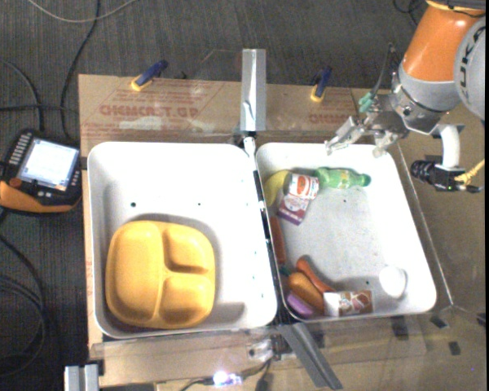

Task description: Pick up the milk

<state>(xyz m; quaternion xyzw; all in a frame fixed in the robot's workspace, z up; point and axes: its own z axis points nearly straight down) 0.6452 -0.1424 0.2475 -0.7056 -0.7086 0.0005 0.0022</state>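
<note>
Surroundings: dark carpet floor with loose cables; a handheld control pendant (39, 172) with a lit screen lies left of the worktop.
Worktop: brown board (171, 108) with two blue-and-yellow clamps at its far edge, carrying two white bins side by side.
Left bin (106, 169): holds a yellow divided tray (161, 274), lying toward the near side.
Right bin (407, 218): holds the smaller items.
Milk: a small white carton (348, 303) with a brown and red print, lying on its side at the near edge of the right bin, beside the orange sausage-like pieces (308, 281) and near a white cup (393, 282).
Far side of right bin: a green bottle (340, 177) lying flat, a red and white can (301, 186), a yellow piece and a purple packet.
Claw (360, 139): fingers spread wide, holding nothing, above the far rim of the right bin, well apart from the milk.
</note>
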